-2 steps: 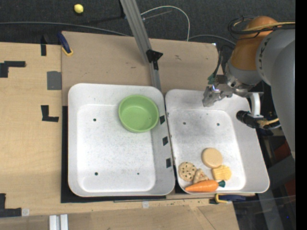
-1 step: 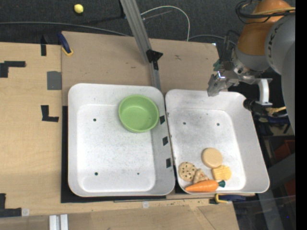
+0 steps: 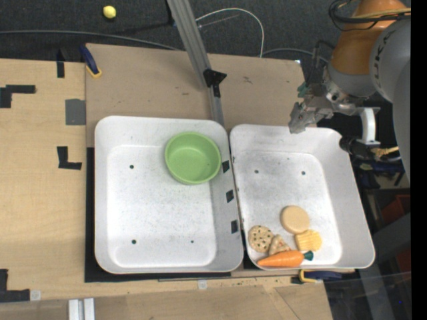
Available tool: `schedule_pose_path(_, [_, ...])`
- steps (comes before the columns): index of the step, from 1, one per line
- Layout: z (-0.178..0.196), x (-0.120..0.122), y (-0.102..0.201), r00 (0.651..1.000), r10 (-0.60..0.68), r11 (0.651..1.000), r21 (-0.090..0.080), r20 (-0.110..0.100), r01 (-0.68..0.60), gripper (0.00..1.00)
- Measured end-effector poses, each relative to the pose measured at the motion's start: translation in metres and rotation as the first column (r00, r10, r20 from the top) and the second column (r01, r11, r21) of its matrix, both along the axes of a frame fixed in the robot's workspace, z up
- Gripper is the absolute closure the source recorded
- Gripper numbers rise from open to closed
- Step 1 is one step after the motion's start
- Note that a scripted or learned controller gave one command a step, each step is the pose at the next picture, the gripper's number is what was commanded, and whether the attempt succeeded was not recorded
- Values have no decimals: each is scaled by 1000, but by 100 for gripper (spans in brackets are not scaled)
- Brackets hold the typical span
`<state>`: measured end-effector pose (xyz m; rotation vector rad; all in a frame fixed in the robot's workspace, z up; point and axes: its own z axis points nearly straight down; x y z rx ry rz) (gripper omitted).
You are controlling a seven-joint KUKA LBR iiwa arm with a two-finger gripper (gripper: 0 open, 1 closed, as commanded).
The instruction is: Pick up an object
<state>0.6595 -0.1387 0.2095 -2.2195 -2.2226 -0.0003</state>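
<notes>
Nearest lay the toy carrot (image 3: 285, 259); the gripper (image 3: 298, 121) hovered at the right bin's (image 3: 333, 179) far rim, jaw state untellable, needing to descend squarely.

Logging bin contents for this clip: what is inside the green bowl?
The green bowl, in the left bin, shows only its bare green inside, with nothing lying in it. The bin floor beneath the bowl is covered.

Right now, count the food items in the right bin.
4, all clustered in its near corner: round cracker, yellow ridged piece, speckled cookie, carrot along the front wall. A tan piece between them may be another.
</notes>
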Motion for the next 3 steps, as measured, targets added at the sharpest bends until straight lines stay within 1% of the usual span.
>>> schedule_pose_path(2, [-13, -6, 110, 1000, 5, 1000, 1, -2, -5, 100])
schedule_pose_path(3, [3, -3, 172, 1000, 7, 1000, 2, 0, -7, 100])
